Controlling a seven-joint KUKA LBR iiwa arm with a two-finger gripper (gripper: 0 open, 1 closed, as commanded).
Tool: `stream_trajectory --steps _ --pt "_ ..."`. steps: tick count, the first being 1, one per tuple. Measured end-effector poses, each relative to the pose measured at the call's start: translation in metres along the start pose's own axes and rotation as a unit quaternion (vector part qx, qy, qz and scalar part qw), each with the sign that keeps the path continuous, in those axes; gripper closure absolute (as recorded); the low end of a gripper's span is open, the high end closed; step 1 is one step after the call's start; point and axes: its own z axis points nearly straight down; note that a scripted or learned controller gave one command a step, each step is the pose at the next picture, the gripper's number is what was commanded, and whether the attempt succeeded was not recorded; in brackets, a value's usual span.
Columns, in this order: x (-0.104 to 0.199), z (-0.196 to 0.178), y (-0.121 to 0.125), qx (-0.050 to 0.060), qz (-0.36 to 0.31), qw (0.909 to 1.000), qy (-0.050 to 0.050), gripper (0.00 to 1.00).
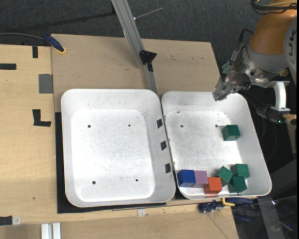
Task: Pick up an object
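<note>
Crowded blocks (214,179) are being kept along the near rim of the right bin (256,148), one green block (230,132) apart. Gripper (220,94) is being held over the far rim; its opening cannot be told. Neighbours risk being nudged if the cluster is targeted.

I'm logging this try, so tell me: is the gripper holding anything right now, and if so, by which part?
Nothing is held. The gripper hangs over the far rim of the right bin, with no block between its fingers; the blocks all lie on the bin floor.
</note>
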Motion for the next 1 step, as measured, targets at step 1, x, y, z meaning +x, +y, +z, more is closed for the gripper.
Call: stream_trajectory --steps 1 --pt "0.0572 0.0040 -0.0136 0.001 -0.001 1.0000 0.001 1.00"
